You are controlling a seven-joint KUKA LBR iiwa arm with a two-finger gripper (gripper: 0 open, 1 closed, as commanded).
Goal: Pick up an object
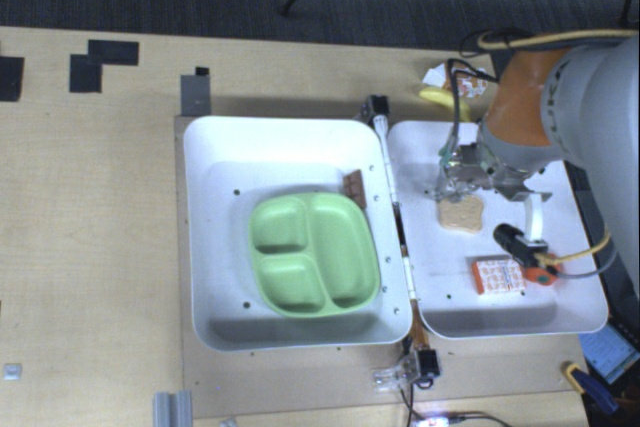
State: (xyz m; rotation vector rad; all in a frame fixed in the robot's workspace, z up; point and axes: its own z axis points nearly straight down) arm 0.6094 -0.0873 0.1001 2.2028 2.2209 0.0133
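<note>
Camera view: gripper down in the right bin, close by a tan flat thing, open or closed hard to tell, green tray in left bin.

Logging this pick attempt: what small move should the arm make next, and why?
Probably ease the end effector straight down onto the tan slice: it hangs right at that slice's upper edge in the right bin, while the red packet lies farther off.
</note>
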